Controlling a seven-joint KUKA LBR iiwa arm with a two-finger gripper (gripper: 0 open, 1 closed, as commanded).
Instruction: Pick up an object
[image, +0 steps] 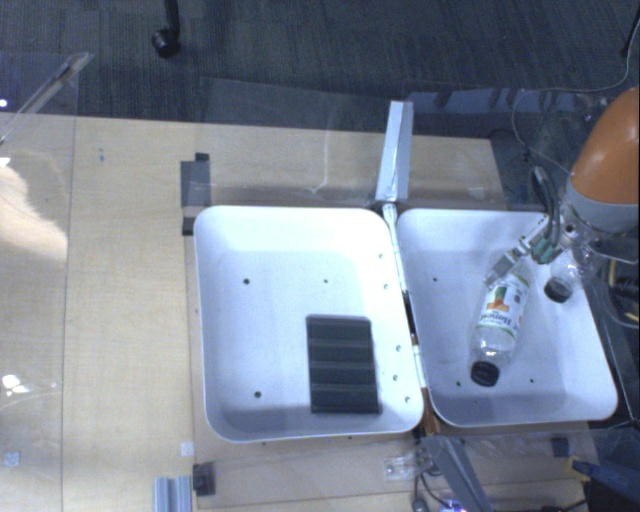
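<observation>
Roughly, by item:

Bottle (501, 322): clear plastic, lying on its side in the right bin (590, 400), dark cap toward the near edge, base toward the far side; printed label around the middle.

Bottle handling: judged light and likely empty or nearly so; thin walls liable to flex under a squeeze; smooth and round, so prone to roll or squirt out sideways; not fragile.

Hold point: best judged across the labelled mid-body, fingers set square to the long axis; neck near the cap a narrower, stiffer alternative but easier to miss.

Gripper (527, 252): at the far end of the bottle, close above or against its base; fingertips blurred among cabling, so spread or pressed together cannot be told; nothing seen pinched.

Arm (607, 165): orange band and grey wrist entering from the right, over the right bin's far corner.

Black block (343, 364): ribbed, flat, dark, resting in the left bin (230, 250) toward its near edge; judged stiff and stable, wider than the bottle, well apart from the gripper.

Risk: bottle rolling toward the bin wall on first contact.
</observation>
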